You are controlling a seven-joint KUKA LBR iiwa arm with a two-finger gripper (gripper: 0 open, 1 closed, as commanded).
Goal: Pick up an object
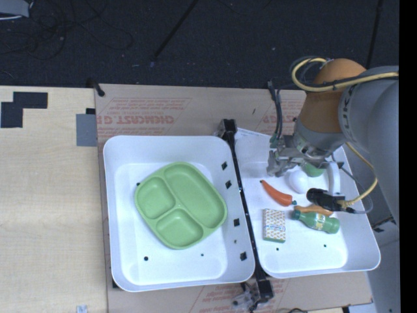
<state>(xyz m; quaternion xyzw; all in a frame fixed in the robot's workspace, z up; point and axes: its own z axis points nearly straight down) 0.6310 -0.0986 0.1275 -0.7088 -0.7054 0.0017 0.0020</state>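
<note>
White plastic bins sit side by side on the bench; the left bin holds a green divided plate, and the right bin holds the loose items. Task status: no pick is complete. The gripper is low over the far part of the right bin, near the divider. Nothing is visibly carried by it. Whether it is set wide or narrow cannot be told from this view. The likeliest target is judged to be the orange pepper, which lies flat on the bin floor just nearer the camera than the gripper and apart from it. Long axis: diagonal in the camera view, running from upper left to lower right. The slimmer end appears to point up-left toward the divider, and the thicker end points down-right toward a green bottle lying on its side. A patterned card lies flat just beyond the pepper on the near side, not touching it. Steps judged outstanding: position the gripper over the pepper's midpoint, align the closing direction across the long axis, descend, close, and lift. Note that the bottle's neck is near the pepper's thick end, so a grasp nearer the middle is advisable.
</note>
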